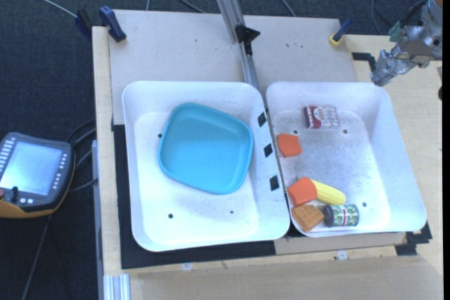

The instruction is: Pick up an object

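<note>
Your gripper (pixel 385 71) looks like dull grey metal. Just below it, the right bin (pixel 394 130) is matt white plastic, its floor speckled with grime. Farther left of the gripper, the plate (pixel 205 147) is smooth blue plastic with a soft sheen, lying in the left bin (pixel 140 116), also matt white. Well below the gripper, the can (pixel 342 215) has a glossy label. The counter (pixel 183 46) looks like pale, matt wood.
</note>
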Robot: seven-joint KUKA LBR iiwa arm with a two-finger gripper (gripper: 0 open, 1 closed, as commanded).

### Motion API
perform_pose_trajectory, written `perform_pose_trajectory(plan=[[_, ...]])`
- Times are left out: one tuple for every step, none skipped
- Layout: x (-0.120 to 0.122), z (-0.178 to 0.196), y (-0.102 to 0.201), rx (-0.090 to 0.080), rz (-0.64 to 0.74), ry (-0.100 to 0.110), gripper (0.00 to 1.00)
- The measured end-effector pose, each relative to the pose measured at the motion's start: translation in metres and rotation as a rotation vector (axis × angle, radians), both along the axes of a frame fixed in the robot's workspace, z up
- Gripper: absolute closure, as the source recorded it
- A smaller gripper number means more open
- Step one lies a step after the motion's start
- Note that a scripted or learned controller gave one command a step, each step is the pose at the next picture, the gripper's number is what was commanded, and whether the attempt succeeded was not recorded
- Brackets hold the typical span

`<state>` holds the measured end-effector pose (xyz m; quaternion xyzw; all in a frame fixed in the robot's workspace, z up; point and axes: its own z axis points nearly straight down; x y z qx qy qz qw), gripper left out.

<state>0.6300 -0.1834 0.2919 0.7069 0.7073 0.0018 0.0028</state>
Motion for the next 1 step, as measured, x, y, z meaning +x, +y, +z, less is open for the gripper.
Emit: perform_pose_trajectory(plan=[[0.0045, -0.0158, 0.0469, 0.002, 0.003, 0.007, 1.00]])
